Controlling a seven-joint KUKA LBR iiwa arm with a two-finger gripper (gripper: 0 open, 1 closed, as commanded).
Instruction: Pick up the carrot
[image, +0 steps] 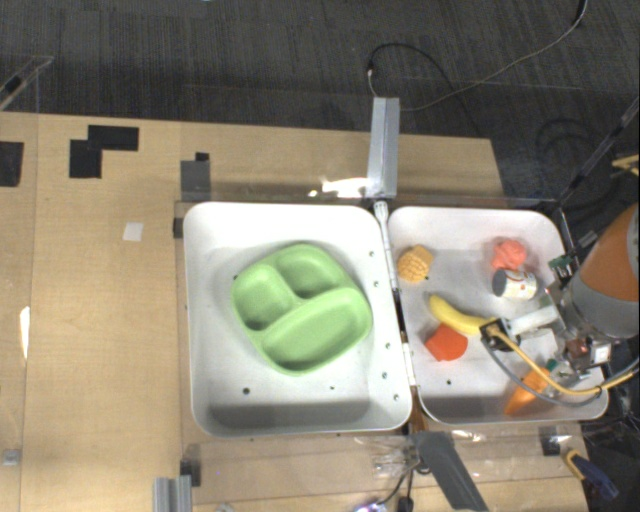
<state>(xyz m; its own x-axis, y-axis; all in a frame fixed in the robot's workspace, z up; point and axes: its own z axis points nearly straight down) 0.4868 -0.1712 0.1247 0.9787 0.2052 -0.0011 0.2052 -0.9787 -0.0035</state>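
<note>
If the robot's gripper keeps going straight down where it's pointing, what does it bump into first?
Probably the carrot. The gripper points down into the right bin's near corner, where the orange carrot lies just beneath it. Depth is hard to judge from above, so it could meet the bin floor beside it.

Grey KUKA arm (618, 290) with rounded orange band (612, 262) above wrist. Wrist end cluttered: white block-shaped housing (530, 322), small metal and black fittings, a red speck near the tip. Yellow cable (520, 360) looped under the wrist, curving round to the right edge; thin black wires alongside. Tool tip too small and blurred for detail.
</note>
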